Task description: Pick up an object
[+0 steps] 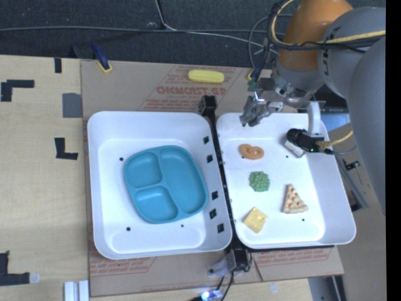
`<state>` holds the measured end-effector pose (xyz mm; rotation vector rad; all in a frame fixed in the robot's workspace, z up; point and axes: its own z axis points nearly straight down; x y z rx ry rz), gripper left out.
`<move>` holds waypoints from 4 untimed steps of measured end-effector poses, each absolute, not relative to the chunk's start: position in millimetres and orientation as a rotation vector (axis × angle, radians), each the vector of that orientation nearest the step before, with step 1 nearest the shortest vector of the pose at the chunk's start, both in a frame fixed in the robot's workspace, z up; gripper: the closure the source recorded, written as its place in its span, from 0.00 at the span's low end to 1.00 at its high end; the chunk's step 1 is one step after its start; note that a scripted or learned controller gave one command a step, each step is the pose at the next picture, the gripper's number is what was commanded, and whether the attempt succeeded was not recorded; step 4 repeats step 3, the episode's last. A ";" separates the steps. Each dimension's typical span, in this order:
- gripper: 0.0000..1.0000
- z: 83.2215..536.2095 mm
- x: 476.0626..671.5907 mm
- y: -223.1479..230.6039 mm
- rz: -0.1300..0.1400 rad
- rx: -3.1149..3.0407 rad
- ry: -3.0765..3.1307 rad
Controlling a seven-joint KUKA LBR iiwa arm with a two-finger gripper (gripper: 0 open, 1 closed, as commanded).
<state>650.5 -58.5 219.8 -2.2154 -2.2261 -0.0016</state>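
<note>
My fingers [252, 119], spread or pressed together I cannot tell, hover beyond the pretzel [251, 151]: light, stiff; pinch its outer rim.

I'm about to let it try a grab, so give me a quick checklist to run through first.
1. Targets in right bin: pretzel, broccoli, pizza slice, cheese: ok.
2. Items apart from each other: ok.
3. Gripper above an item: not ok, it hangs at the bin's far rim.
4. Gripper carrying nothing: ok.
5. Fingers open: cannot tell.
</note>
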 end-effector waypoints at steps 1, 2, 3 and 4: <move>1.00 229.5 633.2 -10.8 0.000 -2.213 -2.226; 1.00 226.1 605.2 46.2 0.004 -2.214 -2.225; 1.00 235.1 582.7 97.7 0.002 -2.212 -2.227; 1.00 235.1 582.7 97.7 0.002 -2.212 -2.227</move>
